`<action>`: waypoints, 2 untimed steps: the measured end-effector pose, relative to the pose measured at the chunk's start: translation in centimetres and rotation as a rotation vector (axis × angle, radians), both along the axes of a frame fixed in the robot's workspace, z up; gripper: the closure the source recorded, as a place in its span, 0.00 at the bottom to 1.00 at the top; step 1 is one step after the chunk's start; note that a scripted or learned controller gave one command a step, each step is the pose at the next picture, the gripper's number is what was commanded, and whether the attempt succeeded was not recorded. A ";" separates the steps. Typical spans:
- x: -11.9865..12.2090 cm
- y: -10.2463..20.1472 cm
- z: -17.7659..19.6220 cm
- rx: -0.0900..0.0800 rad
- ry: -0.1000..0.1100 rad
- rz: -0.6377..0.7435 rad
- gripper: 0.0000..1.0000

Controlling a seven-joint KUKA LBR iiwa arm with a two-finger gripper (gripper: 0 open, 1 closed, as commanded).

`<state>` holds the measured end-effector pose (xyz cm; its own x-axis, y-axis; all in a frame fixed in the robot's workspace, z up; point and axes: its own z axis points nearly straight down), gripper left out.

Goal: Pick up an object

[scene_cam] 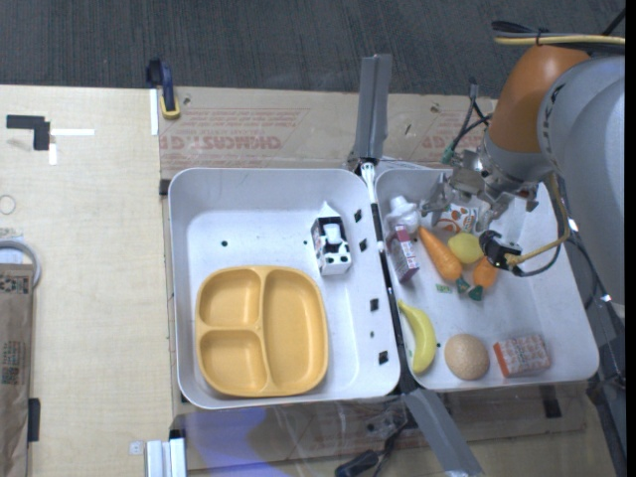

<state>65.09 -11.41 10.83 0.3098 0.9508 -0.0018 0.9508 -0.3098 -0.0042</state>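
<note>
Camera view puts the hand (467, 199), its opening impossible to tell, low in the right white bin (556, 361), with the tapered orange carrot (440, 251) just at its seven o'clock, long axis running ten-to-four.

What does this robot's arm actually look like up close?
The arm is bulky and rounded, pale grey with a glossy orange band above the wrist. A yellow cable runs over its top, thin dark wires hang by the wrist, and the gripper is a small metallic assembly.

Fixed overhead slant over both bins (179, 266)
</note>
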 end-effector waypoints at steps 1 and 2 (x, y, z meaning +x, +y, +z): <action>-4.8 -2.1 -1.8 0.001 0.001 -0.127 0.00; -4.8 -2.3 -1.1 0.002 0.004 -0.133 1.00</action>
<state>60.29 -13.71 9.73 0.4332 0.9013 -0.0017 0.9012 -0.4332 -0.0084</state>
